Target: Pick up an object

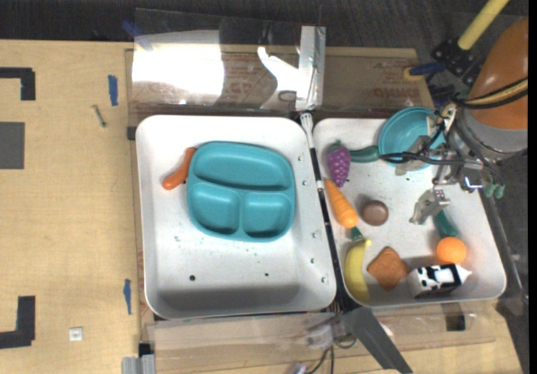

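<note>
Claw (430, 206) first: we find it low in the right bin (491, 221), around three o'clock of the bin's middle, just up from an orange ball (451, 249). Whether it is open or closed on something we cannot tell; the metal parts blur together with cables. We see nothing clearly held.

No single target is set, so we judge the orange ball the nearest candidate, with a black-and-white toy (438, 277) just below it at six o'clock. Toward nine o'clock lie a brown round piece (374, 212), a carrot (341, 204), purple grapes (337, 164), a banana (357, 270) and a brown bread-like piece (387, 267). A teal bowl (405, 133) sits at twelve o'clock.

To do this well, we would centre over one object standing apart from its neighbours and descend straight, keeping off the bin wall. The ball may roll; a low, square grip seems wise.

The left bin (159, 221) holds a teal divided tray (239, 189) with a second carrot (177, 171) at its nine o'clock. The arm's upper part is cut off at the frame's edge.
</note>
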